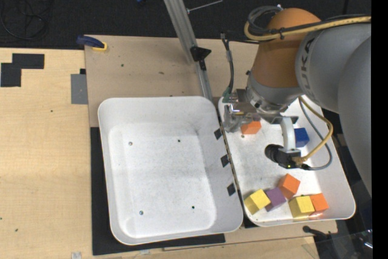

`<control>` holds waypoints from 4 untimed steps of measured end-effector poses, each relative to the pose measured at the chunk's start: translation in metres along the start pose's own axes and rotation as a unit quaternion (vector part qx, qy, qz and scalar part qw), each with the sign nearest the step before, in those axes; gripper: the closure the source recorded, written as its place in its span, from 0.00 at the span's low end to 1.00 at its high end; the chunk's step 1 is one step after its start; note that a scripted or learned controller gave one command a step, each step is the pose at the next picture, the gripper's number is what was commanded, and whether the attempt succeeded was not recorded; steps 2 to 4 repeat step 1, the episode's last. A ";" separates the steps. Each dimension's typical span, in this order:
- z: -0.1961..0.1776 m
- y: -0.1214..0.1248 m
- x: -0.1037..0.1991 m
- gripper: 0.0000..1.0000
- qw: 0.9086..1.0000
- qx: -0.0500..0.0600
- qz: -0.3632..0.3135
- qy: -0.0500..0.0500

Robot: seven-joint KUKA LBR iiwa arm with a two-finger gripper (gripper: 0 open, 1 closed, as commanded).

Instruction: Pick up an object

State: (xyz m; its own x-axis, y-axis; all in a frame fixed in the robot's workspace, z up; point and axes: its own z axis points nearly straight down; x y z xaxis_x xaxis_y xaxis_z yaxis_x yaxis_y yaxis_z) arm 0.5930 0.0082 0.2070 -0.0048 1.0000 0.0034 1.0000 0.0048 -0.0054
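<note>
The gripper [237, 113] is seen low over the far left corner of the right bin [339, 206]; whether it is open cannot be told. Partial lettering "KU" is read on the grey arm [339, 70]. The left bin [121, 112] lies alongside. An orange block [250, 127] sits just beside the gripper. Near-right, a second orange block [290, 184], purple block [276, 197] and yellow block [257, 199] are clustered.

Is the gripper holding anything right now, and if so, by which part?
It cannot be told. The gripper sits low in the right bin, right over an orange block, but the wrist hides whether the block is between its fingers.
</note>
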 end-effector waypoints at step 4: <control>0.003 -0.002 0.050 1.00 1.000 0.000 0.000 -0.001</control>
